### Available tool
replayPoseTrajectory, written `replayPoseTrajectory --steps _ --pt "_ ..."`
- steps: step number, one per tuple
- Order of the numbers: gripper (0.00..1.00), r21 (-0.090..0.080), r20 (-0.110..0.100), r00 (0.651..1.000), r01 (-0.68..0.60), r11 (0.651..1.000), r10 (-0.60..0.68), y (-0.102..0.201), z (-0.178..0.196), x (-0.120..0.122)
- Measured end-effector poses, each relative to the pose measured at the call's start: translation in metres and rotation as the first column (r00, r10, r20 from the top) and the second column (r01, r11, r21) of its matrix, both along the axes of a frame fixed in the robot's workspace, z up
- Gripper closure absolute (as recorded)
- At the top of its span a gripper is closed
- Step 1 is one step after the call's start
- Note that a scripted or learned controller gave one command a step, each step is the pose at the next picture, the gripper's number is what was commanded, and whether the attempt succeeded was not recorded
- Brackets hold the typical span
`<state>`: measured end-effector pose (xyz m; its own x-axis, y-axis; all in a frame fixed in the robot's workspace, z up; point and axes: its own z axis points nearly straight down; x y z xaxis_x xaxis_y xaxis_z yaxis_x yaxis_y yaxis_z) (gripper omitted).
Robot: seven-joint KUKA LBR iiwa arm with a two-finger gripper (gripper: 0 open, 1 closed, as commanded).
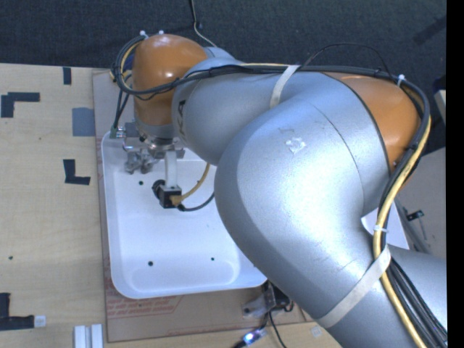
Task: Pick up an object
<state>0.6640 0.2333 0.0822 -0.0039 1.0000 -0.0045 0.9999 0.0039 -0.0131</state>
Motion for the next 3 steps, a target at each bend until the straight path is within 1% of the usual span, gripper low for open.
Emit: replayPoseTrajectory --steps 1,2,3 --pt "1.0 0.002 0.002 1.0 0.001 1.0 -0.001 0.0 0.009 -0.098" --pt "1.0 0.009 0.024 1.0 0.003 1.0 -0.003 -0.026 0.184 -0.114" --pt "1.0 0.005 0.015 1.0 0.0 1.0 0.0 0.002 0.153 -0.039"
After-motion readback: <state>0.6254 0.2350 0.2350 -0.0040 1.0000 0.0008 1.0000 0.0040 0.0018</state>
